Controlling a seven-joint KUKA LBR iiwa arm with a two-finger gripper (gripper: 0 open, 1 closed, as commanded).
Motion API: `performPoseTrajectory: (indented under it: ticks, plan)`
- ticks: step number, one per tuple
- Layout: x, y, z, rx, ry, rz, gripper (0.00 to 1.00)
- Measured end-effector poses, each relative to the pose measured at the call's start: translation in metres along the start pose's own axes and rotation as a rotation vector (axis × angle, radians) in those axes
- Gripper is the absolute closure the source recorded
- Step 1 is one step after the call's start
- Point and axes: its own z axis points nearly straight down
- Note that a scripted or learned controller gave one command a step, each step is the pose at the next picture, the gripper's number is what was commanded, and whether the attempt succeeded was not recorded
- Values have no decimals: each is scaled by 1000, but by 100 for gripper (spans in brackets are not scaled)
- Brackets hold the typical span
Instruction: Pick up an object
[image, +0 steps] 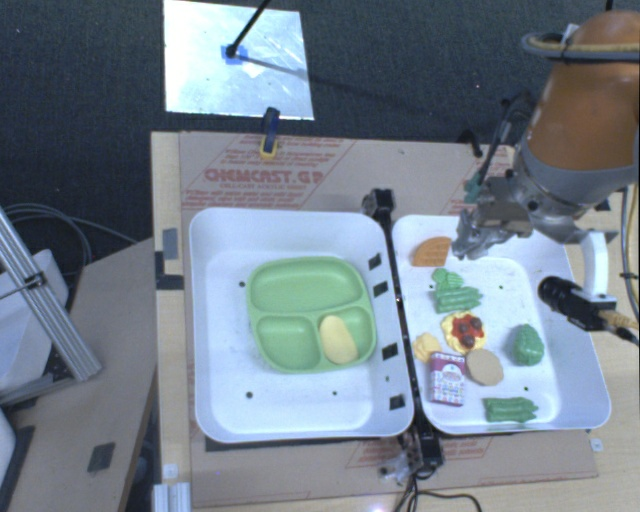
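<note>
Camera view, "CHEMCAST GP" printed red on bench board (265, 176), claw (468, 247) over right bin (590, 400)

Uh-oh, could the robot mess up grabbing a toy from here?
Maybe. The gripper hangs between the orange piece and the green beans, so it might close on neither or just nudge one. That orange piece looks flat and lies near the right bin's wall, so it could be hard to pinch. Lower down, the toys around the red carton sit close together, so a grab there might bump the neighbours.
</note>
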Motion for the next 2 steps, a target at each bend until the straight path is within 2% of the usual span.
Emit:
performPoseTrajectory:
  ticks: [1,2]
  plan:
    - [60,17,99,12,1,-2,100]
    - [-44,30,100,2,-5,16,100]
